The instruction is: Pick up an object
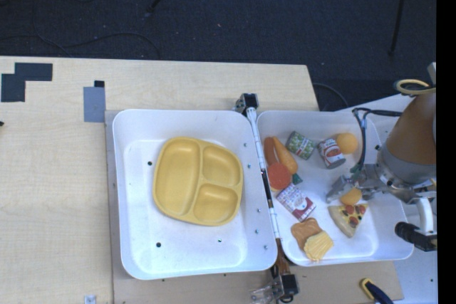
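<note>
The metal tool (349,190) sits in the right bin (388,242), its fingers apart around a small orange ball (350,196). A flat pizza slice (348,219) lies just beside it.

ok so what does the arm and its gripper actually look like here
The arm enters from the right as a rounded grey body with a wide orange band above the wrist. A thin dark cable loops beside it. The gripper is bare grey metal, with slim pointed fingers spreading from the wrist.
</note>
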`<state>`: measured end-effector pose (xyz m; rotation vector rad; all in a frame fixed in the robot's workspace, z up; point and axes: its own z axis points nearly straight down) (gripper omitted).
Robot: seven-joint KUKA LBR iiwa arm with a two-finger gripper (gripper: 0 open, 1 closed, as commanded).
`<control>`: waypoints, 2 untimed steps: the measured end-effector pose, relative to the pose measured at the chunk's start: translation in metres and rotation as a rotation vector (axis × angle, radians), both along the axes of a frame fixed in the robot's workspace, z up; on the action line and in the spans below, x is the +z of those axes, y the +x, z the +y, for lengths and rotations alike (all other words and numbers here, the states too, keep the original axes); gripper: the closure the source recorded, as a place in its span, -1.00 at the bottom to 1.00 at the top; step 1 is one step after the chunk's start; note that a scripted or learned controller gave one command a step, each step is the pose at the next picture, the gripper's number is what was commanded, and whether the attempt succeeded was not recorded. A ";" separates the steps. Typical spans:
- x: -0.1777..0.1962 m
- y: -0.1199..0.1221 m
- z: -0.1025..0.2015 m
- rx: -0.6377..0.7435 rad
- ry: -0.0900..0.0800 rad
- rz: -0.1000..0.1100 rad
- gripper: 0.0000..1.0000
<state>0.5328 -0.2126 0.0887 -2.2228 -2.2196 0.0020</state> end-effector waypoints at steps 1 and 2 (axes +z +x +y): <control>0.011 0.001 0.000 -0.002 0.002 -0.002 1.00; 0.003 0.071 0.088 0.004 0.001 -0.010 1.00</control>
